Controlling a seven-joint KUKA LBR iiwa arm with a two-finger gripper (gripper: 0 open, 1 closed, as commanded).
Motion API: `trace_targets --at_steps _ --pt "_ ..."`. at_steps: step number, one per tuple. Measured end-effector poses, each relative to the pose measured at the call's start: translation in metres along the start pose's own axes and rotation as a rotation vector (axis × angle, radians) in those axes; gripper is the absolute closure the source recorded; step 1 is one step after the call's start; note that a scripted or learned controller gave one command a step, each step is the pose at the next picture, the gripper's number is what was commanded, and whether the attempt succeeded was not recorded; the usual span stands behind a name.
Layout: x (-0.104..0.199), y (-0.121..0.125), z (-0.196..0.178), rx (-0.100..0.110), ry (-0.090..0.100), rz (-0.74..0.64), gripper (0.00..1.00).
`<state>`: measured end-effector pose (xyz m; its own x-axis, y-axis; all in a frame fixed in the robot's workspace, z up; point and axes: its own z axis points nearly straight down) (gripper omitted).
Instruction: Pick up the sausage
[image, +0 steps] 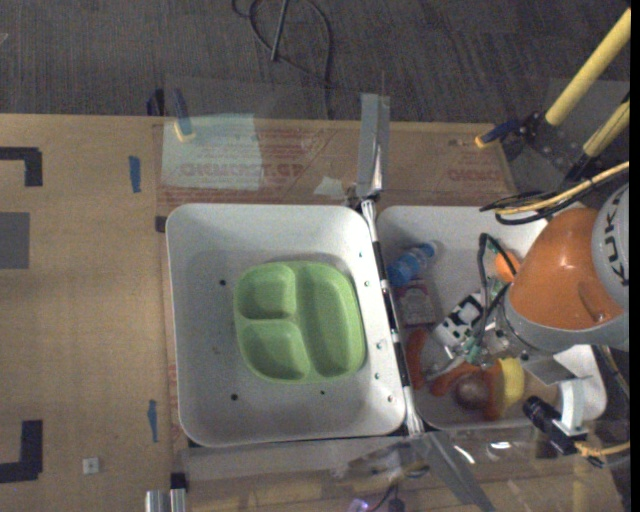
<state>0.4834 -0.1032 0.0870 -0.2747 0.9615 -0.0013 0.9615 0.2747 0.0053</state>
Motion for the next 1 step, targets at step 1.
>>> trace_targets --at_steps 1 --pt "-0.0029 0.0005 -0.0110 -0.006 -0.003 0.007 1.00"
